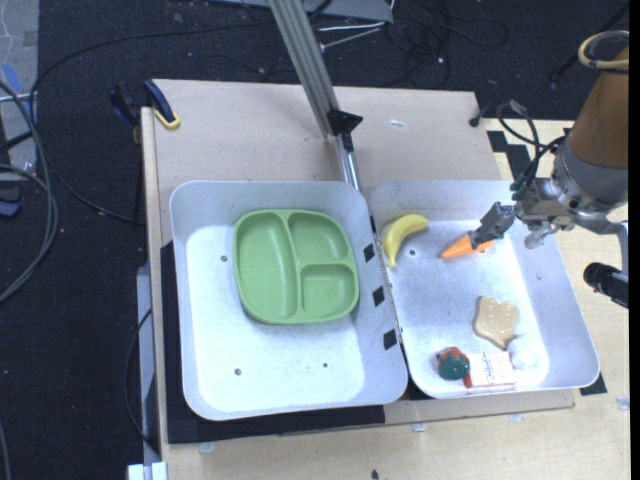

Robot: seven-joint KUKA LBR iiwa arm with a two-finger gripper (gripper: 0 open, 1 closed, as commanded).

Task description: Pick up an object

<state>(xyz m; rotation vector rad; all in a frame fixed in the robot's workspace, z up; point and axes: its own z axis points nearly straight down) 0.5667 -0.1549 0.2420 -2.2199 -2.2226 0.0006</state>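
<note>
The grey arm (pixel 600 118) is running out past the right edge, so its upper part is being cut off. The gripper (pixel 492 226) is covering the thick end of the orange carrot (pixel 458 249), and its dark shape is blurring into it, so contact cannot be judged. In the near part of the right bin (pixel 440 298), a small green-and-red thing (pixel 453 363) is showing too little detail to name, and the print on the white-and-red box (pixel 490 370) is appearing too small to read. The slanted metal pole (pixel 300 38) is being cropped by the top edge.

Even overhead light, soft faint shadows; white bins (pixel 300 388) glare slightly (grainy, mildly soft throughout), dark floor (pixel 70 268) underexposed.
</note>
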